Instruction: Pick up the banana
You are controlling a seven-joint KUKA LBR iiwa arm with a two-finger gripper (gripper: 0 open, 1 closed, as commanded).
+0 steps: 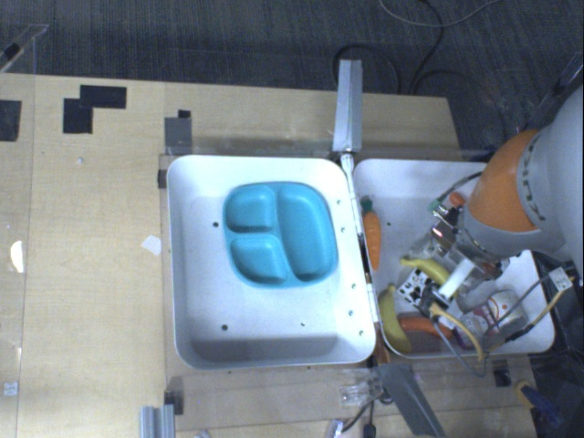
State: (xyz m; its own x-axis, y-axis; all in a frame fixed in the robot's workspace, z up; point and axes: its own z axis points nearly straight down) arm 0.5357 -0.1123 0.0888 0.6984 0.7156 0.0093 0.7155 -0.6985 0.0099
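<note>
In the right bin [401, 176], the banana [392, 318] lies curved against the near-left corner, beside the divider. The end effector [444, 292] is low over the bin's near half, just right of the banana; its state cannot be told. A carrot [371, 241] lies along the divider. Left bin [196, 272] holds a blue sectioned tray [278, 233].

My worktop [91, 245] is pale wood. Two white bins sit on it side by side, touching: the left bin [196, 272] and the right bin [401, 176]. Black patches [91, 108] mark its far-left corner.
</note>
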